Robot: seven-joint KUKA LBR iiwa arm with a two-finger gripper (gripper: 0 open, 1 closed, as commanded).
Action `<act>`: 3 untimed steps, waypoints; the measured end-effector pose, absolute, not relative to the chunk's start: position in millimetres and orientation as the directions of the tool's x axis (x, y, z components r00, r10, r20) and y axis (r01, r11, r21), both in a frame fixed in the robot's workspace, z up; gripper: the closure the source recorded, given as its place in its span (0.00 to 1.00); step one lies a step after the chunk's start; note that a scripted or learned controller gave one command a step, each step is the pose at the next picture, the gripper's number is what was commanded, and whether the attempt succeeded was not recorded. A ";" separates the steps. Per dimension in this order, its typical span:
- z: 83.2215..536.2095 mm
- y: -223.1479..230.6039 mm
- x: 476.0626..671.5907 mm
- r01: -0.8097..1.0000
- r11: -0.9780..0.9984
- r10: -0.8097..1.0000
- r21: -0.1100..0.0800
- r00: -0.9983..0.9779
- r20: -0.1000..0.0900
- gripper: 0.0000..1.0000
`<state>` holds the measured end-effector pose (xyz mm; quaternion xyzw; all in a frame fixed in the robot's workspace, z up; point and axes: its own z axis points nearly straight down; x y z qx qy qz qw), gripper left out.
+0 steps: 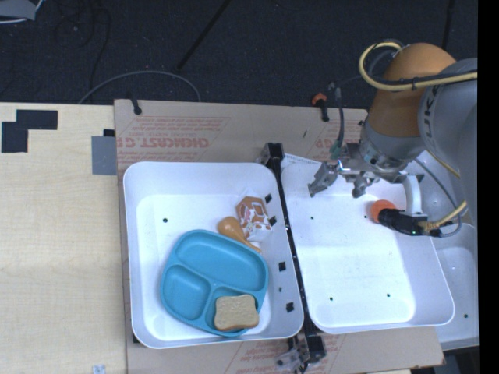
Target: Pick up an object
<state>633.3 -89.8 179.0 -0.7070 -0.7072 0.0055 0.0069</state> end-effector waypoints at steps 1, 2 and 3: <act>187.9 -90.1 636.5 1.000 0.002 1.000 -0.003 -0.002 0.001 0.00; 124.7 -89.8 640.0 1.000 0.001 1.000 -0.009 -0.001 0.001 0.00; 84.9 -88.1 638.9 1.000 0.001 1.000 -0.007 -0.001 0.001 0.00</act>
